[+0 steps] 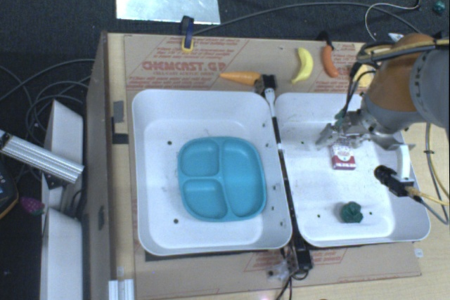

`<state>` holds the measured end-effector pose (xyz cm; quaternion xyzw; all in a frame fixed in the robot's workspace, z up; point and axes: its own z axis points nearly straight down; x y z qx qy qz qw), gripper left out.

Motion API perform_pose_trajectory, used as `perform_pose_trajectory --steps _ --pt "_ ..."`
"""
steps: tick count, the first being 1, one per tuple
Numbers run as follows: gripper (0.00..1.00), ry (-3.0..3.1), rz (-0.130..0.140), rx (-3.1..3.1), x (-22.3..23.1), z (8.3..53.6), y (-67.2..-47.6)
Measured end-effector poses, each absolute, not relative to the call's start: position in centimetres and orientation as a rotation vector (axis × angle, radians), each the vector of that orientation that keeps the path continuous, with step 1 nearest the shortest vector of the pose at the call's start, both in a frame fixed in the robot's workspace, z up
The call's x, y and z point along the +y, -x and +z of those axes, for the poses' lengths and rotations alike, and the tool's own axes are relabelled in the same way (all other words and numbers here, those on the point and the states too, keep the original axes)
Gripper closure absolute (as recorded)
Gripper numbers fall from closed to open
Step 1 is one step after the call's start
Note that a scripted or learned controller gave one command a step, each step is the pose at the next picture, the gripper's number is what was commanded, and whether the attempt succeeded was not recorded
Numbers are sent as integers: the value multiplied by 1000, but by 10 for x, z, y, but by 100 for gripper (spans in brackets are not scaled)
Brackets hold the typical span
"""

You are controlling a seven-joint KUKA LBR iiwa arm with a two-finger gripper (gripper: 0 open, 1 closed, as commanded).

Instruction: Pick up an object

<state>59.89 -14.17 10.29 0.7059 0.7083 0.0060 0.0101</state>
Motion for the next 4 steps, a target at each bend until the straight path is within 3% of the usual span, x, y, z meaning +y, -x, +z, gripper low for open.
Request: perform_pose_trajectory --steps 1,2,4 --pt "0 -2214 2 2223 -180 106 -662" --pt "0 -2219 1 2222 -167 103 -605" --pt "0 -2221 1 2222 -146 84 -579"
